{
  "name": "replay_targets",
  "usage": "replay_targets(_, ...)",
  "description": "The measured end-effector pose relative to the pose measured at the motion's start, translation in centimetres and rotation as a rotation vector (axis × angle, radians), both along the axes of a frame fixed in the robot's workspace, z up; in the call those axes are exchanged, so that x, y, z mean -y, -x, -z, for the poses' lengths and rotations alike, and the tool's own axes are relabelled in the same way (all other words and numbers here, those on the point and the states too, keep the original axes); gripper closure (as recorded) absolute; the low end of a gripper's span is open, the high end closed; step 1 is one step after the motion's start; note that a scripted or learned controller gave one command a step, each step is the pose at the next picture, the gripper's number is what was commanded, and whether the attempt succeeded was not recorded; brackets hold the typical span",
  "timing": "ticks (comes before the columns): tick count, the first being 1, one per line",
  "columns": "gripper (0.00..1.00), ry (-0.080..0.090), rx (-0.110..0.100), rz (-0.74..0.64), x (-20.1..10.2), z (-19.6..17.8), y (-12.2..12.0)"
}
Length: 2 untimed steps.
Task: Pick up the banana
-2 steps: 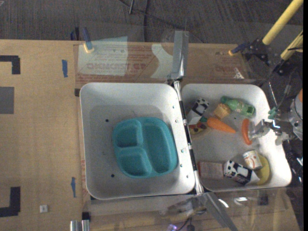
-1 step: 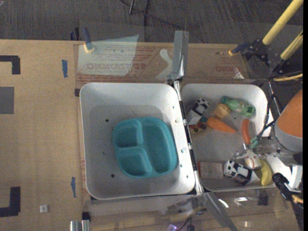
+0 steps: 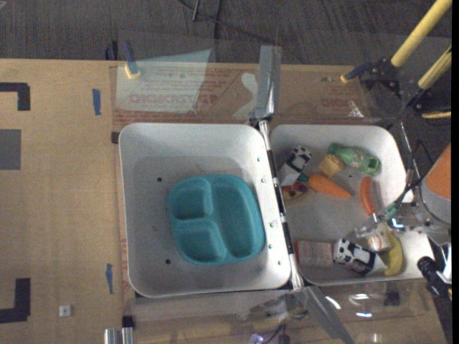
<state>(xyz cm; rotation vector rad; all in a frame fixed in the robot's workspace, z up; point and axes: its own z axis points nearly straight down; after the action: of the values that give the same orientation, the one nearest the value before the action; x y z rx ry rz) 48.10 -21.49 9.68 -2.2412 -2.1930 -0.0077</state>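
Banana (image 3: 394,255), one, beside claw (image 3: 380,228), two white bins (image 3: 143,145), one teal tray (image 3: 214,218)

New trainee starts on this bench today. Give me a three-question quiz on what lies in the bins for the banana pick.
1. True or false: the teal divided tray lies in the same bin as the banana.
2. Multiple choice: where in the right bin is the banana? A) far left corner B) near right corner C) centre
3. Fill in: the toy just left of the banana, touching it, is a black-and-white ____.

Key:
1. False; the tray is in the left bin.
2. B, with the end effector just above it.
3. Cow.
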Motion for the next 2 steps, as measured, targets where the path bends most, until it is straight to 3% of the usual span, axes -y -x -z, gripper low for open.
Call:
replay_targets(1,0.00,0.014,0.009,-0.205,-0.7,0.7,-0.1)
replay_targets(2,0.00,0.009,0.003,-0.164,-6.3,-3.2,0.1)
